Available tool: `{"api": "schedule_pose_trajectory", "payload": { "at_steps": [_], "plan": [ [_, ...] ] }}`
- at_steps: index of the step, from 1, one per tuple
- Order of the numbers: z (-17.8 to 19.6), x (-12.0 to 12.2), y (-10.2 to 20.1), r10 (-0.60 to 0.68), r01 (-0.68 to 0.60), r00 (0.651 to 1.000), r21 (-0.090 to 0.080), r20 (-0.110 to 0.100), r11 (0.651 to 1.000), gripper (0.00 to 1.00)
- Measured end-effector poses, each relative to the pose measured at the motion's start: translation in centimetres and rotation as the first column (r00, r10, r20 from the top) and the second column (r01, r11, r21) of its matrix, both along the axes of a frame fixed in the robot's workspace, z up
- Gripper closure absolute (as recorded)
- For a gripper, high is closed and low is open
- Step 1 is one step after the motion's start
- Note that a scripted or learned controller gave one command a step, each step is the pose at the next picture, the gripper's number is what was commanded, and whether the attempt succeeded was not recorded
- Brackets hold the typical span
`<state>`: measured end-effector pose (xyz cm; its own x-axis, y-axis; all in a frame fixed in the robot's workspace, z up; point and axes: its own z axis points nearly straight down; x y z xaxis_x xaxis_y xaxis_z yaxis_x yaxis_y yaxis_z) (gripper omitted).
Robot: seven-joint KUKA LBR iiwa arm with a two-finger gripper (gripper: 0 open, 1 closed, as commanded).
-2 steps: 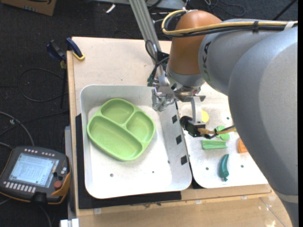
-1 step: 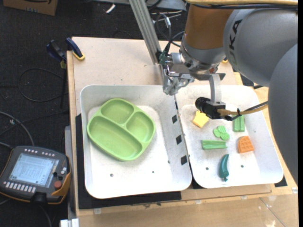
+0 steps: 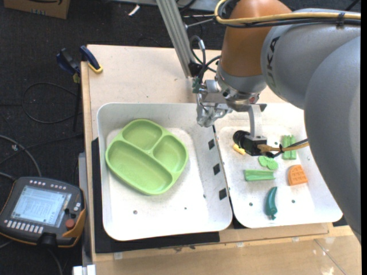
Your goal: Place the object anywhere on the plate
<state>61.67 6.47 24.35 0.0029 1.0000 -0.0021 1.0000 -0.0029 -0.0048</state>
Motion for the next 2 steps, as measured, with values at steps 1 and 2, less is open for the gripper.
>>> {"api": "schedule_pose_trajectory", "payload": {
  "at_steps": [1, 2],
  "plan": [
    [-1.9, 2.0, -0.1, 0.004, -0.004, 1.0, 0.0, 0.004, 1.0, 1.0],
    [-5.0, 3.3, -4.8, -0.003, 0.003, 1.0, -0.001, 0.002, 1.0, 1.0]
  ]
}}
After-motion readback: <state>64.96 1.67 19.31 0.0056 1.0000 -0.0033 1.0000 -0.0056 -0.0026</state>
